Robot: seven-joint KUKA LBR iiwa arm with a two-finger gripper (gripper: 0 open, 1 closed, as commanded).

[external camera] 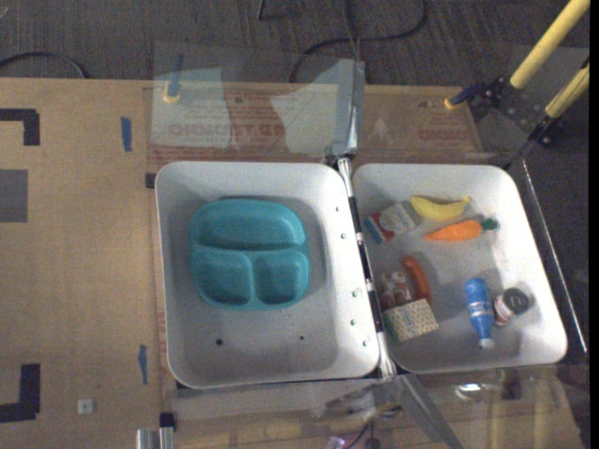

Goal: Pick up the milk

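I see the milk carton (394, 221) in the right bin (526, 241), just beside the banana (440, 207). A teal plate (248, 251) sits in the left bin (262, 344).

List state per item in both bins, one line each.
Teal tray: flat in left bin, compartments bare.
Milk carton: on its side, right bin's left edge.
Banana: lying flat.
Carrot: lying flat, below banana.
Blue bottle: on its side.
Sausage: lying flat.
Patterned box: lying flat.
Small can: beside bottle, orientation unclear.
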